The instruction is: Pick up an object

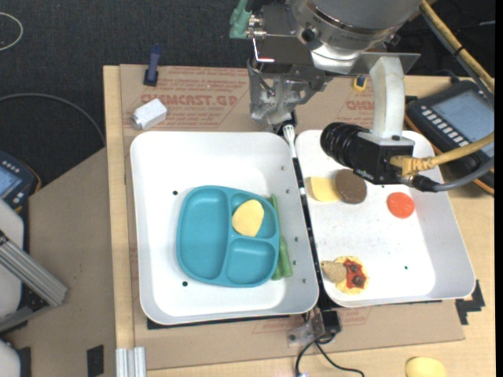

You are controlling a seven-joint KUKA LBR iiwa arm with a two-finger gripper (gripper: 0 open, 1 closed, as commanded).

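My claw (277, 108) hangs over the far rim of the left bin (153, 210); I cannot tell whether it is open or closed.

In that smooth white bin lies a glossy teal divided plate (208, 238); a rounded yellow piece (248, 217) sits in the plate's upper-right compartment, and a thin green strip (280, 254) lies along its right edge.

I see two bins side by side on the desk (118, 234). In the left bin (157, 179) sits a tray (206, 242) — a lemon (248, 217) in its upper right compartment, a bean (281, 250) along its right edge. The right bin (440, 265) holds a cookie (350, 188), a tomato (401, 204) to its right, and a pizza (347, 273) nearer me.
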